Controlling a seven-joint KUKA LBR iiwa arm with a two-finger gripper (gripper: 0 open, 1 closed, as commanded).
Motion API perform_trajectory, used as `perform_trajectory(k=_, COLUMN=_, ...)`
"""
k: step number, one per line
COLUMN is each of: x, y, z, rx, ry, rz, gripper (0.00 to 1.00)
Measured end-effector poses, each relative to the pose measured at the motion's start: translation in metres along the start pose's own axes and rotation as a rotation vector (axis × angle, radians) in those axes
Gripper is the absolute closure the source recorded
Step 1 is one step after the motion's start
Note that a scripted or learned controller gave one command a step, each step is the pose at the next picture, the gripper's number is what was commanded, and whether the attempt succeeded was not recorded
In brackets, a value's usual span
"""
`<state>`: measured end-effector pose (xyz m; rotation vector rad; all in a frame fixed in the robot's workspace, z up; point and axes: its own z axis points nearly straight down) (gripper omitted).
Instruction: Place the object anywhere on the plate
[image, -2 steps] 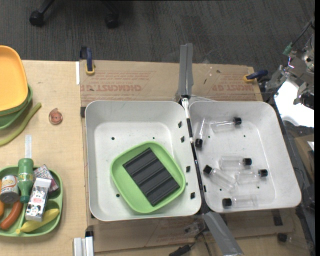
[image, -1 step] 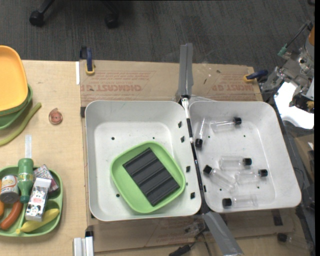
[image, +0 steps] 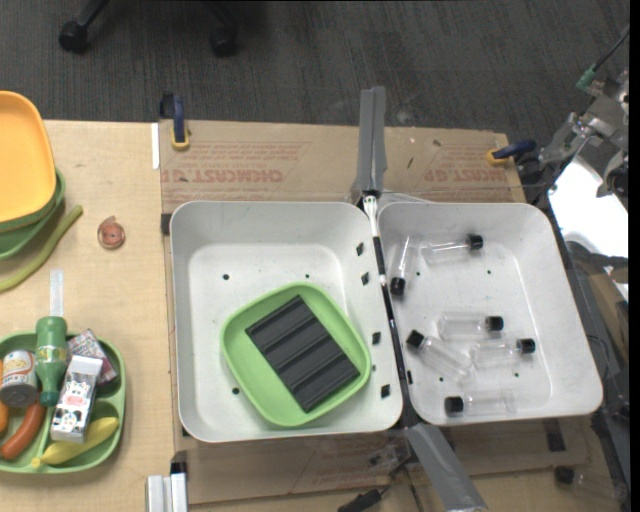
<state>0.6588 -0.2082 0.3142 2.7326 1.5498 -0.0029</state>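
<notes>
A green square plate lies tilted in the left white bin. A dark grey ribbed block rests flat on the plate's middle. In the right white bin lie several clear plastic vials with black caps, among them one near the back, one along the left wall and one at the front.
The bins sit on cardboard, held by clamps at the back left and back right. A green tray of toy food and stacked yellow and green plates stand on the bench at the left. Grey equipment stands at the upper right.
</notes>
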Motion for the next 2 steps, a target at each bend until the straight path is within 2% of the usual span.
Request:
perform_trajectory(k=1, x=0.0006, y=-0.0009, z=0.0441, rx=0.002, ry=-0.001, rz=0.047, gripper=0.0)
perform_trajectory(k=2, x=-0.0039, y=0.0027, z=0.037, rx=0.001, ry=0.0, rz=0.085, gripper=0.0)
